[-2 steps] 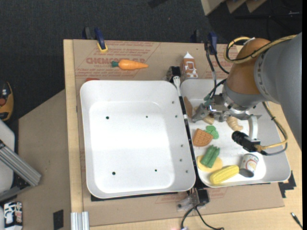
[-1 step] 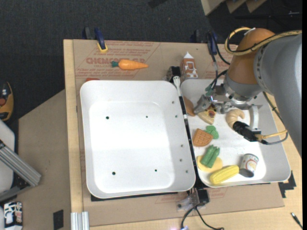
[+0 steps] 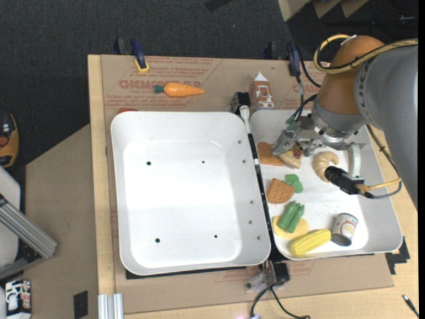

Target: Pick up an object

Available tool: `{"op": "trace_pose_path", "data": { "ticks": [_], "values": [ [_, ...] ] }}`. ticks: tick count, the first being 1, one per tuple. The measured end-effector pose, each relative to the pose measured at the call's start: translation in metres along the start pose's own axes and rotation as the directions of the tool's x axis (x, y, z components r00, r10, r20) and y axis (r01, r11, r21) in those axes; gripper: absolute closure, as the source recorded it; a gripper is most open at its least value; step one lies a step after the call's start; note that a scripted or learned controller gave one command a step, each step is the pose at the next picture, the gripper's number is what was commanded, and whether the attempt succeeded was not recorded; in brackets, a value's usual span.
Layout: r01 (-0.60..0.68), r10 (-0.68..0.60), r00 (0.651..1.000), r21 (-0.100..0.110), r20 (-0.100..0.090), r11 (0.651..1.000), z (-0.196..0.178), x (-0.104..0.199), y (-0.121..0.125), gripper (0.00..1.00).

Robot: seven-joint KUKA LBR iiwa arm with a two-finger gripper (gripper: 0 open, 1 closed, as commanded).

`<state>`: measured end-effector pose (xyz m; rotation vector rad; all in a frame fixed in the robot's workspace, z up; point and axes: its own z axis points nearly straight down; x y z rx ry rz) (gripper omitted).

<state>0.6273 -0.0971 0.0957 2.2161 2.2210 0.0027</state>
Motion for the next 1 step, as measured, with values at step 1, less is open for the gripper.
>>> {"op": "trace_pose_path", "data": {
  "ticks": [1],
  "values": [
    [0.007, -0.007, 1.000, -0.010, -0.003, 1.000, -0.0962, 0.0759, 0.0436, 1.00]
  ]
}}
